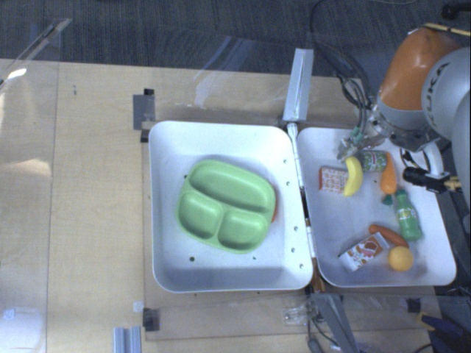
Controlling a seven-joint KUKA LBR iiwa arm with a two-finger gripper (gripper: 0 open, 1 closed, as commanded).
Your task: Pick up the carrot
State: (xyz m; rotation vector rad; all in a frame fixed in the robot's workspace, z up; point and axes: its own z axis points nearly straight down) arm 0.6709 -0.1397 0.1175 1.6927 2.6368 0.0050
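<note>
A: Where's the carrot [388, 177]?

B: Right bin [441, 271], upper part, lying roughly upright in the frame. It sits just right of the banana [354, 176], with a small can [373, 160] between their top ends.

A: Gripper [358, 143]?

B: Hovers over the bin's top left corner, just above the banana's upper end. Nothing visible between its fingers. Too small and cluttered to tell how far they're spread.

A: So no grasp on the carrot?

B: None visible. The carrot lies in the bin, to the right of and below the gripper.

A: Arm?

B: Grey, with the orange band [416, 61] at the top right, reaching in from the right.

A: Other clutter in that bin?

B: A red-and-white box [333, 179] left of the banana. A green bottle [407, 215] just below the carrot. Near the front: a red-and-white carton [363, 252], a red item [388, 234] just behind it, and an orange [400, 259] beside the carton.

A: Left bin [169, 263]?

B: A green tray [226, 205] with three compartments, tilted a bit in the middle. A reddish sliver shows at its right edge; can't tell what it is.
</note>
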